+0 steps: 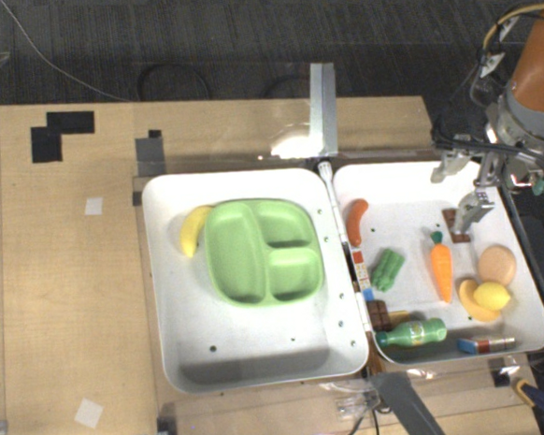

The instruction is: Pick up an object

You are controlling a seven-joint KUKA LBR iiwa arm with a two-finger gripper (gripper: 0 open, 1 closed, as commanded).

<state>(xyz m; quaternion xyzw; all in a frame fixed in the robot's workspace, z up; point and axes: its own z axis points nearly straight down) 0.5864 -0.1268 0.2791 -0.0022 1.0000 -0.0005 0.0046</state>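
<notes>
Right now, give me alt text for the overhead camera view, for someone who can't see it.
A robot gripper hangs over the right bin, above a carrot, sausage, green bottle and lemon. The left bin holds a green divided tray with a banana beside it.

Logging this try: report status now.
Gripper over right bin, near its far right corner, holding nothing. Carrot lies close, untouched. Brown block right beside the fingers.
</notes>
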